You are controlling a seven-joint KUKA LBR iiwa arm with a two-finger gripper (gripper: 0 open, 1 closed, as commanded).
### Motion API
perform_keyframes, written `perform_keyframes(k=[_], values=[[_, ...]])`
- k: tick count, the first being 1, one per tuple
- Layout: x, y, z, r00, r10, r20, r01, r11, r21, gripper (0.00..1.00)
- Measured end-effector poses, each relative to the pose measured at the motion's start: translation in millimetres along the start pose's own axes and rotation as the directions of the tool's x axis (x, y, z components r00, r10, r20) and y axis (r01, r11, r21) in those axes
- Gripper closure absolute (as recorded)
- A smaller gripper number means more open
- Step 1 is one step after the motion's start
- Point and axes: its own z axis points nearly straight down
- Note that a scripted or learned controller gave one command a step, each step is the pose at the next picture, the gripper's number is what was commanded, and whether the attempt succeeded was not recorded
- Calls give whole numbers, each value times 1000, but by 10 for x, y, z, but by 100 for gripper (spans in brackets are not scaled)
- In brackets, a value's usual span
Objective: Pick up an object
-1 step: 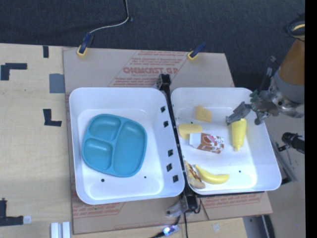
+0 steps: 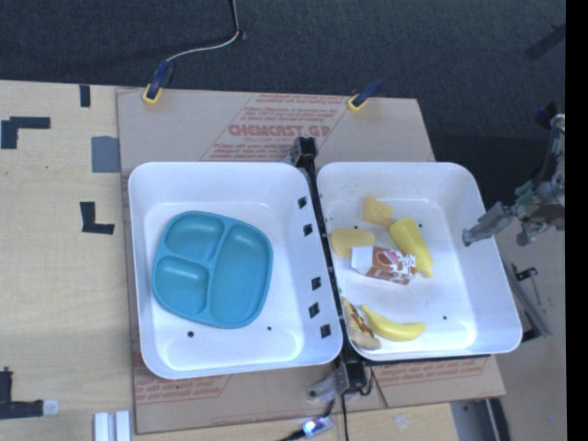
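left bin (image 2: 147, 200): holds a blue divided plate (image 2: 213, 269), lying flat, nearer its left side
right bin (image 2: 459, 186): holds the small things to pick from
far group: a pale yellow block (image 2: 377, 211), a second pale yellow block (image 2: 352, 241) and a yellow pepper-like piece (image 2: 410, 243), close together
middle: a small printed packet (image 2: 390, 265), touching the yellow piece
near edge: a banana (image 2: 393, 327), with a brownish item (image 2: 356, 325) just left of it
gripper (image 2: 528, 211): at the right rim of the right bin, above its edge, apart from every item
jaws: cannot tell how they stand, too small and blurred
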Motion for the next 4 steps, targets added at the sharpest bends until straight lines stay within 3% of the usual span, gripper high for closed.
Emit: perform_keyframes(k=[1,2,3,4], values=[[933,471,-563,1000,-17,-4,17,1000,-6,0],[1337,-294,1067,1000,-5,-9,6,1000,25,0],[1244,-242,2018,1000,-4,-1,4,1000,3,0],[1053,116,1975,1000,-5,-3,5,1000,2,0]])
